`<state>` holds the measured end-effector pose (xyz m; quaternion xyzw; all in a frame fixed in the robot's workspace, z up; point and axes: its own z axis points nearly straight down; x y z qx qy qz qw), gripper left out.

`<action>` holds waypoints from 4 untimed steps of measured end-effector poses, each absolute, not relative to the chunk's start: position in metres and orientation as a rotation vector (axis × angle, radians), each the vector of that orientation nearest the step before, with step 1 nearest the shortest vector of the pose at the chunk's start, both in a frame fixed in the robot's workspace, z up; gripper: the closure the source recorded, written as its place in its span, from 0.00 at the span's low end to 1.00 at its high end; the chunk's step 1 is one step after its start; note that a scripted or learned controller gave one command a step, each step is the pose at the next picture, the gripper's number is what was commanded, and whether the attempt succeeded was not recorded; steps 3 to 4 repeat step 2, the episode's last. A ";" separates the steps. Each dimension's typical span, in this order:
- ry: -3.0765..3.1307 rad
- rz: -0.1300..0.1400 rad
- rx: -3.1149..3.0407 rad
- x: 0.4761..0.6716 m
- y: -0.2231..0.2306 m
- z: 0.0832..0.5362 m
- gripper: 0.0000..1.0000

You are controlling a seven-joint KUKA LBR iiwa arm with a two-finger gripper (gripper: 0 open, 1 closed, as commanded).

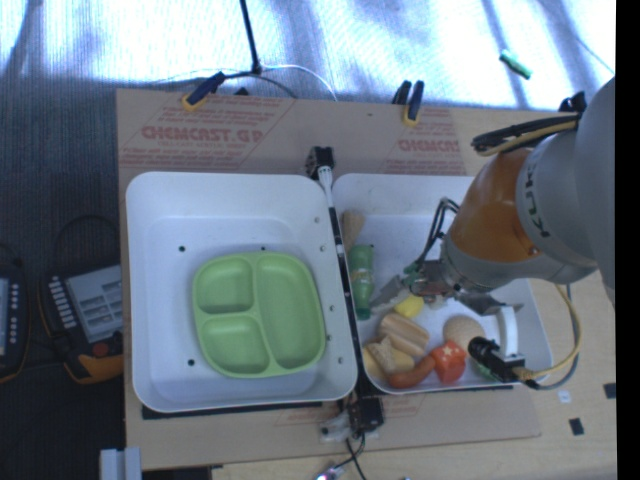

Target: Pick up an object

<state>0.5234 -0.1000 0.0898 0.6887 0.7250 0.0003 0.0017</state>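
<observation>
My gripper [388, 290] hangs low over the left-middle of the right bin [440, 193], at the end of the grey arm with its orange band [495, 213]. Its tip points toward a green bottle-shaped toy [360, 266] lying along the bin's left wall, and sits just right of that toy. Right below the gripper lie a small yellow piece [408, 309] and tan hot-dog buns [403, 331]. Nothing is visibly held.
The near end of the right bin holds a red sausage [410, 373], a red tomato-like toy [449, 361], a beige round piece [462, 328] and a tan item [352, 225] at the far left. A green divided plate [258, 313] lies in the left bin [160, 228].
</observation>
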 end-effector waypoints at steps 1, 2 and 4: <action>2.267 0.007 2.156 0.526 -0.101 0.101 1.00; 2.209 0.000 2.232 0.484 -0.053 0.252 1.00; 2.209 0.000 2.232 0.484 -0.053 0.252 1.00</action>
